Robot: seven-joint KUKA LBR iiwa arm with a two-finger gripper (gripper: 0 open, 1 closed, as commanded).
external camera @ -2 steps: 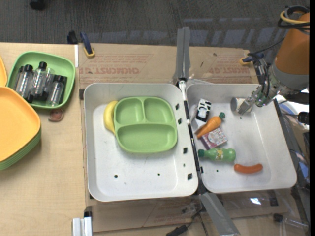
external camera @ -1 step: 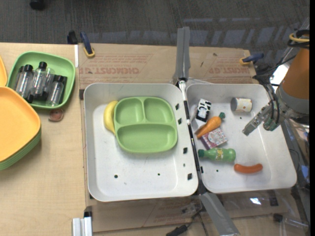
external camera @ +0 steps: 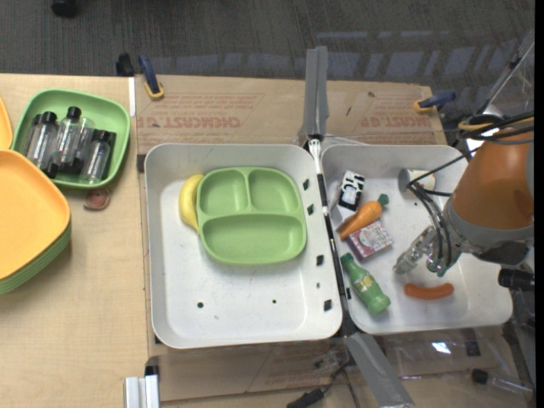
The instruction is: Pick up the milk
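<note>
- Grey carpet runs along the top of the camera view; below it a wooden table (external camera: 76, 330) with brown cardboard under two white bins side by side.
- Left bin (external camera: 166, 296): green divided plate (external camera: 252, 215) lying flat, a yellow item (external camera: 188, 201) tucked against its left edge, partly hidden by the plate.
- Right bin (external camera: 480, 308): milk (external camera: 351, 189), a small black-and-white carton, sits in the upper left corner near the divider between bins.
- Carrot (external camera: 361, 218) lies just below the milk, tilted, its green tip toward upper right.
- Pink packet (external camera: 371, 240) just under the carrot, touching or nearly so.
- Green bottle (external camera: 366, 286) lies on its side near the bin's left wall, lower part.
- Red-orange sausage (external camera: 428, 291) lies flat near the bin's lower middle.
- End effector (external camera: 416, 257) is low in the right bin, just above the sausage, right of the pink packet, well apart from the milk. Fingers blurred; cannot tell whether spread or pressed together. Nothing visible between them.
- Arm (external camera: 497, 185) with orange band comes in from the right, covering part of the right bin.
- Left on the table: green tray (external camera: 110, 113) holding several dark-capped small bottles (external camera: 68, 143); stack of orange plates (external camera: 30, 219) below it at the view's left edge.
- Clamps at the cardboard's upper edge: one (external camera: 151, 82) on the left, one (external camera: 433, 102) on the right.
</note>
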